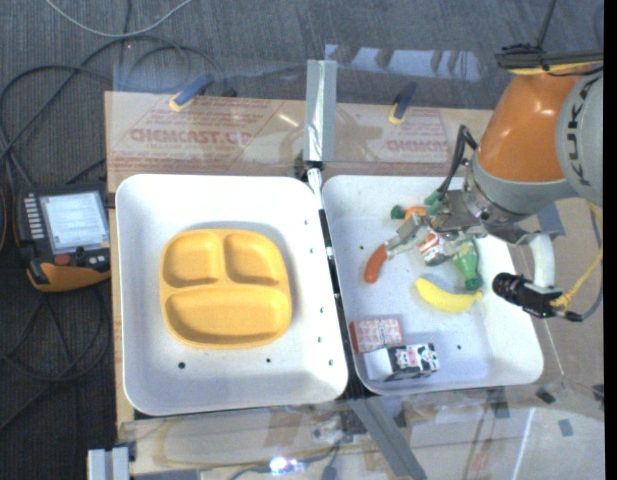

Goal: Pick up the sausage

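Note:
The sausage [375, 264], a short red-orange link, lies tilted in the left part of the right bin [508, 368]. My gripper [420, 235] hangs just to its right and slightly farther back, under the orange wrist band. Its metal fingers [401, 239] stand open, one tip a short way from the sausage's upper end. Nothing is between them, and the sausage rests on the bin floor, apart from the gripper.
Around the gripper lie a small carrot [408, 211], a green bottle [469, 264] and a yellow banana [446, 295]. A red packet [376, 333] and a small carton [416, 359] sit at the bin's front. The left bin [138, 368] holds a yellow divided tray [226, 287].

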`<state>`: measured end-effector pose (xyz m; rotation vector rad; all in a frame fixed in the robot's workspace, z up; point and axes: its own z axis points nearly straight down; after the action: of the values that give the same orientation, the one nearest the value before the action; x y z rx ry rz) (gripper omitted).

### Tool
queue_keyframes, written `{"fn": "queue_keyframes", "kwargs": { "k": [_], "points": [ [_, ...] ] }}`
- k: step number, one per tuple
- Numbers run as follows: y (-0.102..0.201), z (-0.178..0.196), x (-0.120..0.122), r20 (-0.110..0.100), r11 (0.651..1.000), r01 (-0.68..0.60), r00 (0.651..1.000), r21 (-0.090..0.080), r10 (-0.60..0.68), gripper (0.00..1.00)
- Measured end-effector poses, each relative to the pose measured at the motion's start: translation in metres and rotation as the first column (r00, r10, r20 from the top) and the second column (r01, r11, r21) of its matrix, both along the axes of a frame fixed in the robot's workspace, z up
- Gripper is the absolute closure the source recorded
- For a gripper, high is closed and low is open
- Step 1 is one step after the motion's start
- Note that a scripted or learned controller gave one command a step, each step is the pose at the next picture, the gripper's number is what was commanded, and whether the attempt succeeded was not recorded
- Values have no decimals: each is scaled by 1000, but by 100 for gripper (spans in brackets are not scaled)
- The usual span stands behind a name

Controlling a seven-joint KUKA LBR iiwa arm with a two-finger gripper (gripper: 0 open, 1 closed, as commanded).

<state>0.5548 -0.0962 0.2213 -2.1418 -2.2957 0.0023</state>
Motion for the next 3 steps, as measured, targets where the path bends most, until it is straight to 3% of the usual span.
{"fn": "queue_keyframes", "kwargs": {
  "k": [1, 2, 3],
  "points": [
    [-15, -104, 17, -2, 1000, 21, 1000, -1, -21, 0],
    [-4, -131, 23, 9, 1000, 13, 1000, -4, -13, 0],
    [-3, -121, 25, 13, 1000, 13, 1000, 0, -13, 100]
  ]
}}
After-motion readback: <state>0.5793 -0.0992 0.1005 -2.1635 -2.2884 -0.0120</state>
